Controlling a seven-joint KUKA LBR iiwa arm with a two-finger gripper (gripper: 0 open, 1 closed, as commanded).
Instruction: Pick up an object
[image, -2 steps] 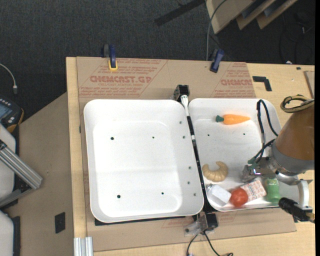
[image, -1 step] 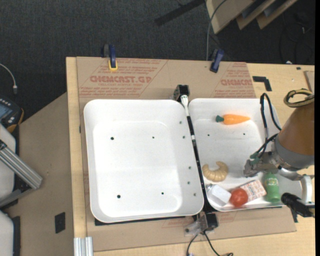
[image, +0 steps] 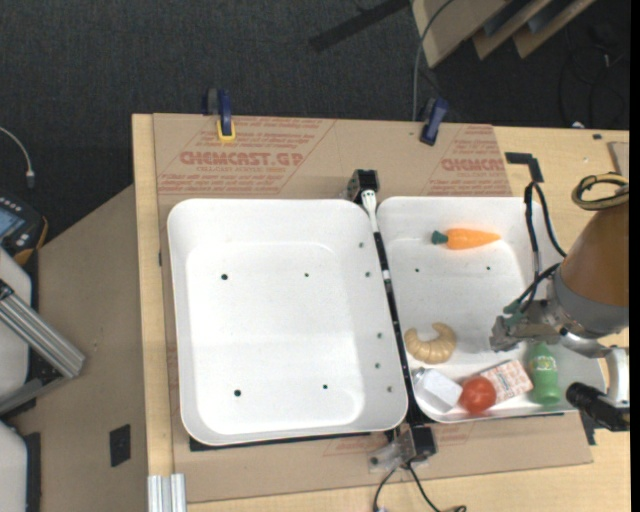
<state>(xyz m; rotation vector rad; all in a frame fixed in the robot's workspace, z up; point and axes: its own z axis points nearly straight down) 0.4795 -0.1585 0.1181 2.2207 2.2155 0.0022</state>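
Camera view: pincer (image: 512, 328) above right bin (image: 400, 225)

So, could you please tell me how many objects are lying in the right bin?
5: a toy carrot at the far end, a croissant by the divider, then a tomato, a labelled packet and a green bottle at the near edge. The arm may hide others.

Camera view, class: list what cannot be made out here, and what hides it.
- The tool: its fingers are too small and blurred to read.
- The green bottle: its top sits under the arm's wrist.
- The arm: cut off by the right edge.
- The white packet: its print is too small.
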